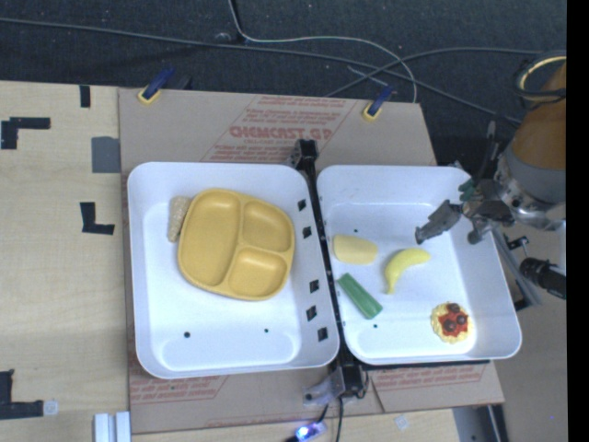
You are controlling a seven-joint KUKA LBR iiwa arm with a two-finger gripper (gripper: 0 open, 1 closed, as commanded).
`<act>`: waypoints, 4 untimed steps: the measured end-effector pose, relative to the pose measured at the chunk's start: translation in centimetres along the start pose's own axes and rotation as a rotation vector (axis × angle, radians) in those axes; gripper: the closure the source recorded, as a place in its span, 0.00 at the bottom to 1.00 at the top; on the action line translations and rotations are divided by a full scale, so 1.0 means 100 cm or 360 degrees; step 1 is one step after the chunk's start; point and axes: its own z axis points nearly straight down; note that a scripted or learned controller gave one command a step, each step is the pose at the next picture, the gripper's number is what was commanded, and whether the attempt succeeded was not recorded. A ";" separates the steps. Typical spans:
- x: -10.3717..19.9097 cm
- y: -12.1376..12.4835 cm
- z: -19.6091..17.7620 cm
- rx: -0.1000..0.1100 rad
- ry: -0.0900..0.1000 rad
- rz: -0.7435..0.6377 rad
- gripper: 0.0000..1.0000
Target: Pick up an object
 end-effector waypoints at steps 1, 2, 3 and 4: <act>0.001 0.002 -0.007 -0.0021 -0.0004 -0.0006 0.00; -0.001 0.005 0.036 -0.0017 -0.0005 -0.0005 0.00; 0.000 0.005 0.101 -0.0011 -0.0002 -0.0005 0.00; 0.000 0.005 0.154 -0.0022 -0.0007 -0.0007 0.00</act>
